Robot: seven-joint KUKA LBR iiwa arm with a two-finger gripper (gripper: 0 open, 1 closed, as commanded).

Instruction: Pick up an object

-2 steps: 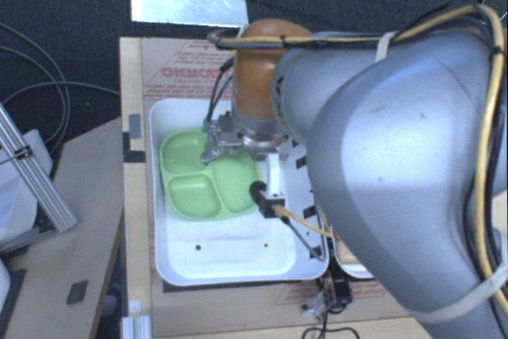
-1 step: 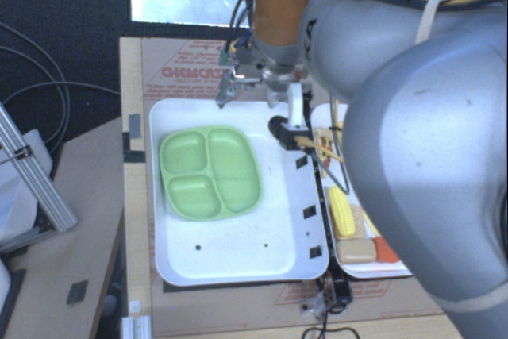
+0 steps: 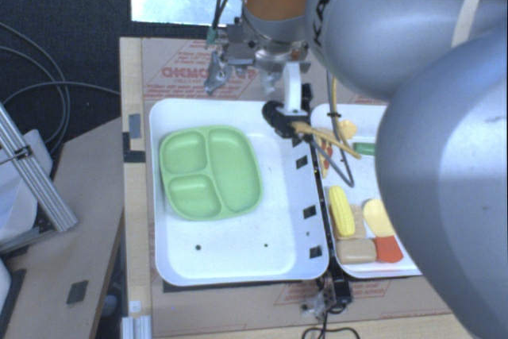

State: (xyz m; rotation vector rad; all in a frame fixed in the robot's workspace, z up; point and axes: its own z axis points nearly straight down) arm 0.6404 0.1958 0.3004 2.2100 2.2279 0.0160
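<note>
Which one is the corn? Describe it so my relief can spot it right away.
Start at the right bin, beside the one with the green tray. Near its left wall lies the corn, a bumpy yellow cob pointing up the bin. Its neighbours are smooth: a tan block and an orange piece.

High fixed view, slanting over bins (image 3: 238, 266)

The bench (image 3: 135, 171) is topped with printed brown cardboard (image 3: 182, 67). Two shallow white bins sit on it side by side: the left bin (image 3: 230, 258), the right bin (image 3: 381, 270), rims touching.
</note>
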